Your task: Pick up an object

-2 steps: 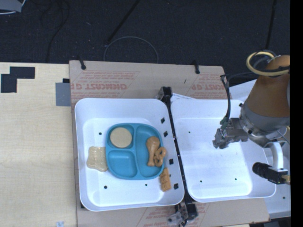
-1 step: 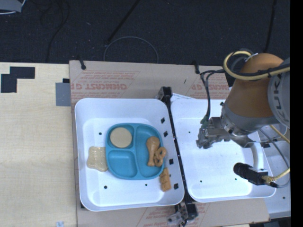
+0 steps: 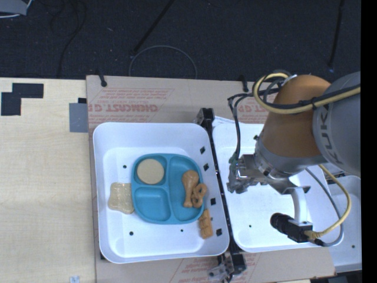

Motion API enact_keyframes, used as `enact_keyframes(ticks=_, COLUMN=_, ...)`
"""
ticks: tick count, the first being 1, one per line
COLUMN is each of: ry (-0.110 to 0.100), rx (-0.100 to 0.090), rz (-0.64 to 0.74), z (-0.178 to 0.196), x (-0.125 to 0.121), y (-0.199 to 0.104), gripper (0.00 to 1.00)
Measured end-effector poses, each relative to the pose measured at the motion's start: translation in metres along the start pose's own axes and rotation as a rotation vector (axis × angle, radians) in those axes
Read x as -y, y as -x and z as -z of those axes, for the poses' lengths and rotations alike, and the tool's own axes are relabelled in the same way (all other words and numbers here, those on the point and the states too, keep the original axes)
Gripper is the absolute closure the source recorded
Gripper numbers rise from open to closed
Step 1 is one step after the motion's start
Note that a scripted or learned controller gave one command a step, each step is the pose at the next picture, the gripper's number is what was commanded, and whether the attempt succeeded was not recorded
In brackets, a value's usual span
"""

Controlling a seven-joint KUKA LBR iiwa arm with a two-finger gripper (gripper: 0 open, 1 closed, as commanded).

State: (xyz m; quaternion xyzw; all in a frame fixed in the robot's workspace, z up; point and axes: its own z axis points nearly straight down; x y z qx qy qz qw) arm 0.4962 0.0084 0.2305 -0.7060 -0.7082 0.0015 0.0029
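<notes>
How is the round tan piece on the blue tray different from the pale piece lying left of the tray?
The round tan piece is a neat disc; the pale piece is lumpy and irregular. The disc sits in a compartment of the blue tray; the pale one lies on the bin floor at the tray's edge. The disc is darker. Both lie flat in the left bin.

We see even, bright light on the white bins (image 3: 106, 158), faint shadows, a dark upper frame, slight softness.
</notes>
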Motion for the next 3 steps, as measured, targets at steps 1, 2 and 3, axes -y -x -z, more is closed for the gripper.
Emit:
enact_keyframes(ticks=1, ry=0.000, rx=0.001, rz=-0.001, z=-0.012, x=0.005, y=-0.053, gripper=1.00)
enact_keyframes(ticks=2, ry=0.002, rx=0.001, rz=0.001, z=-0.007, x=0.001, y=-0.101, gripper=1.00)
enact_keyframes(ticks=3, ry=0.001, rx=0.002, rz=-0.001, z=-0.007, x=0.001, y=-0.099, gripper=0.00)
